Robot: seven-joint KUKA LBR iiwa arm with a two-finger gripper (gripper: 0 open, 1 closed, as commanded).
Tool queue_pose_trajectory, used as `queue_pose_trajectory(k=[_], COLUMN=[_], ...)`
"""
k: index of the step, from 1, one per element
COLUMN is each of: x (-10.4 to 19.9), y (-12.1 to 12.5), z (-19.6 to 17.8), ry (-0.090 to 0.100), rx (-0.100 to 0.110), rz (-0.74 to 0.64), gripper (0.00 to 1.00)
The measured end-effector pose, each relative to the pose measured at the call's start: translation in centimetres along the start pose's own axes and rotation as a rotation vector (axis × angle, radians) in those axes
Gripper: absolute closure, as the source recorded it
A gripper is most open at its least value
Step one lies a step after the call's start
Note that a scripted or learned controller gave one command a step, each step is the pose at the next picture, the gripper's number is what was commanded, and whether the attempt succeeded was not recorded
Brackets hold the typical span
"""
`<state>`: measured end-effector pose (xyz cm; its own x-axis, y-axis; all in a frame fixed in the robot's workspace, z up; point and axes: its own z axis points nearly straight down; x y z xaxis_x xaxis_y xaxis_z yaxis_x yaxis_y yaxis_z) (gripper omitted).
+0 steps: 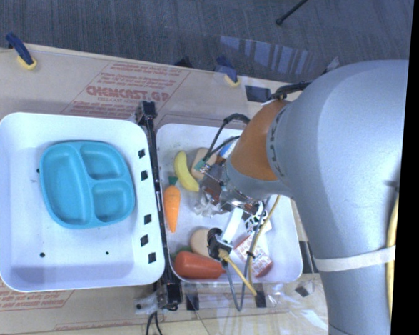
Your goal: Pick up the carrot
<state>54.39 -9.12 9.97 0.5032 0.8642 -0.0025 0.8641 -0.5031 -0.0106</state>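
Note:
The carrot (171,207), orange with a green top, lies along the left wall of the right bin (287,237), its tip toward the front. My gripper (211,198) hangs low over the middle of that bin, just right of the carrot and apart from it. The wrist and cables hide much of the gripper. Nothing is visibly held.
A yellow banana (184,172) lies behind the carrot, with a beige item (199,159) beside it. A red vegetable (198,265), a pale egg-like item (201,240) and a packet (255,256) sit at the bin's front. The left bin (17,257) holds a blue divided plate (87,183).

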Motion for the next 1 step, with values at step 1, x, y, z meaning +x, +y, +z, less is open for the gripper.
queue_pose_trajectory(k=[1], x=[4.17], y=[-7.34], z=[-9.22], ry=[0.007], rx=[-0.007], rz=[0.392], gripper=[1.0])
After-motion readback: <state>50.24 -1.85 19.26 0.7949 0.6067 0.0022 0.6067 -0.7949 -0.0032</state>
